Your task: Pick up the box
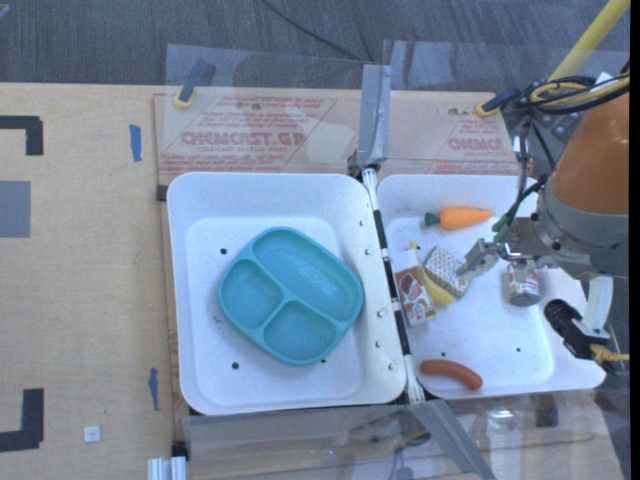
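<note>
The box [414, 296], judged light, stiff cardboard, was found beside the divider [388, 268]; long sides suit gripping. The gripper [478, 258] state could not be determined.

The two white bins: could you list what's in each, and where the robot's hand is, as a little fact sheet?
left bin: one turquoise divided plate
right bin: carrot, sausage, small can, box, a patterned packet and a yellow item beside the box
box position: by the wall between the bins
gripper: low over the right bin, just right of the patterned packet
arm: reaches in from the right
box status: lying in the bin, not lifted
</note>
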